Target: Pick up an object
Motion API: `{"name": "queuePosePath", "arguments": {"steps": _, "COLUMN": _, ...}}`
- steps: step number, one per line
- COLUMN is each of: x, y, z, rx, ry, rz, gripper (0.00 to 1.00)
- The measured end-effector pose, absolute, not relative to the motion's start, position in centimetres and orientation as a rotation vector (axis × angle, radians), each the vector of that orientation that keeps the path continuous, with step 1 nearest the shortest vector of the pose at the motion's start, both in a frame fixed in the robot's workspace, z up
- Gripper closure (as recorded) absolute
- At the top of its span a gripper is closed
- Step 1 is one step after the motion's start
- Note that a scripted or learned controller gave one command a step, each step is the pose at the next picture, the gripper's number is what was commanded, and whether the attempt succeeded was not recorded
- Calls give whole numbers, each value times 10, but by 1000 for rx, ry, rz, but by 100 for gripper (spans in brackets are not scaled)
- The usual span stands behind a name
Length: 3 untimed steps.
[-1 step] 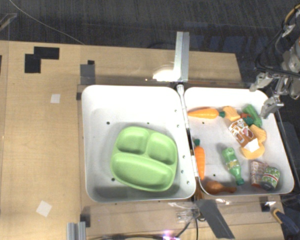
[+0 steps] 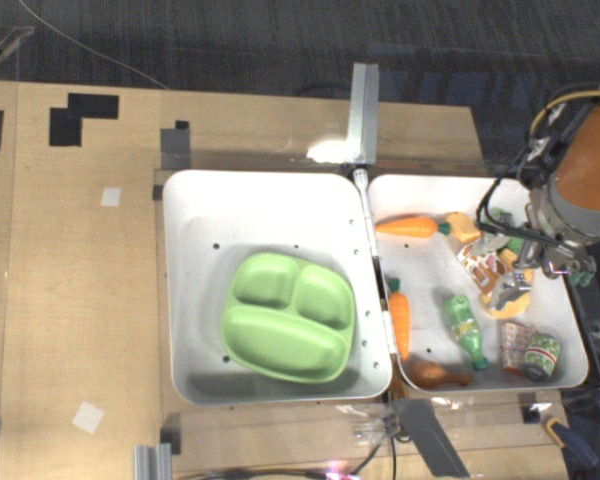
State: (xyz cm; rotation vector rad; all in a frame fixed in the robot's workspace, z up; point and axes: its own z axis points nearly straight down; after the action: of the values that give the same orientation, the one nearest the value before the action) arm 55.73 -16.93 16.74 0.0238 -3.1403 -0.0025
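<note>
End effector point(image 2: 517, 286) over snack packet point(image 2: 483, 265) in rt bin point(image 2: 578, 360).

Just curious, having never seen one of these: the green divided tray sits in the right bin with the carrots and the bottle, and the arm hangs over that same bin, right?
Not quite. The camera view shows the green divided tray alone in the left bin. The carrots and bottle are in the right bin, and the arm does hang over that one.
</note>
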Motion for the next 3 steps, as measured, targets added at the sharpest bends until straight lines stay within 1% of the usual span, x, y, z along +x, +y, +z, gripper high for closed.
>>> {"name": "queuePosePath", "arguments": {"steps": 1, "x": 538, "y": -136, "z": 115, "rx": 345, "ry": -3152, "rz": 14, "gripper": 0}}
{"name": "queuePosePath", "arguments": {"steps": 2, "x": 510, "y": -89, "z": 91, "rx": 564, "ry": -3114, "rz": 6, "gripper": 0}}
{"name": "queuePosePath", "arguments": {"steps": 3, "x": 513, "y": -88, "z": 92, "rx": 717, "ry": -3083, "rz": 23, "gripper": 0}}
